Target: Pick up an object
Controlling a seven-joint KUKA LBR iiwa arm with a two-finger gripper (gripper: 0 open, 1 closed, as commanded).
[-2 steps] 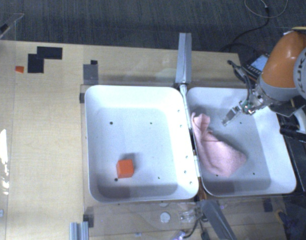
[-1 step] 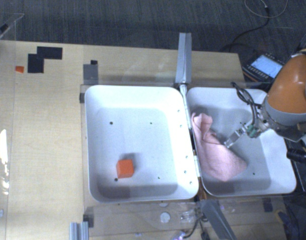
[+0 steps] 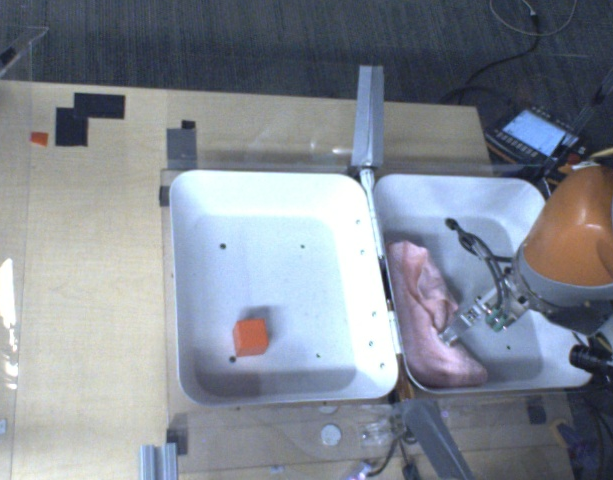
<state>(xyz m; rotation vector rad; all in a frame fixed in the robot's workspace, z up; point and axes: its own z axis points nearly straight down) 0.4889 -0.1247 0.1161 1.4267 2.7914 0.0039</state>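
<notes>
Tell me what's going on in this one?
A grey arm with an orange band reaches into the right bin from the right. Its gripper is low, right at the edge of a crumpled pink cloth lying along that bin's left side. Whether it has hold of the cloth can't be told. An orange block sits untouched in the left bin.

The grey arm [image 3: 576, 258] reaches in from the right, its tool [image 3: 454, 332] angled low and leftward.

Claw [image 3: 456, 330] touches pink cloth [image 3: 426, 313] in right bin [image 3: 516, 200]; orange block [image 3: 251, 337] left
</notes>
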